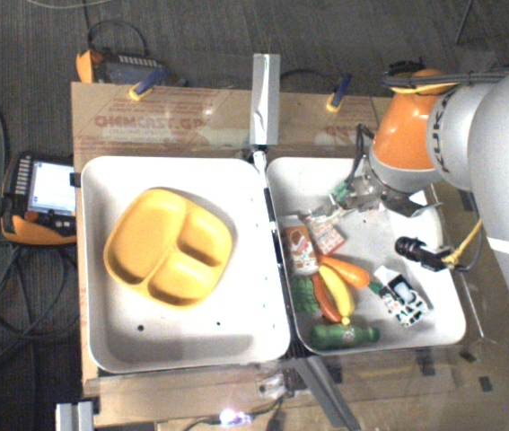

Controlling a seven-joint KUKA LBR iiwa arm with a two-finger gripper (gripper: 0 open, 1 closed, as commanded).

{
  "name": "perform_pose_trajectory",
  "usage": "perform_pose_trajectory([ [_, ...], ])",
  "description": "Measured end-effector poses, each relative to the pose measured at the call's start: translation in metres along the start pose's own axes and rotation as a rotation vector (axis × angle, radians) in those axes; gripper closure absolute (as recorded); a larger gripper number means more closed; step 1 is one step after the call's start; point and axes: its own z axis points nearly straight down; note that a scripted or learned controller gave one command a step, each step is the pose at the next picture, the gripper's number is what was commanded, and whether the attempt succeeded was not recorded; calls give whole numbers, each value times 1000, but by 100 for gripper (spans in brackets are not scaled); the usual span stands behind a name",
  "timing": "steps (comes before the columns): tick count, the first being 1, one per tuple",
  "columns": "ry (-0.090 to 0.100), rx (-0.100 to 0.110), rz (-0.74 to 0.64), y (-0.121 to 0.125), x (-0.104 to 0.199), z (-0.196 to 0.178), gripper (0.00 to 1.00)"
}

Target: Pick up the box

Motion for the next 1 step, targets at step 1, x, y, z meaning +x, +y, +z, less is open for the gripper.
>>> perform_pose_trajectory([
  [1,-1,-1,0,0,-1,-1,0],
])
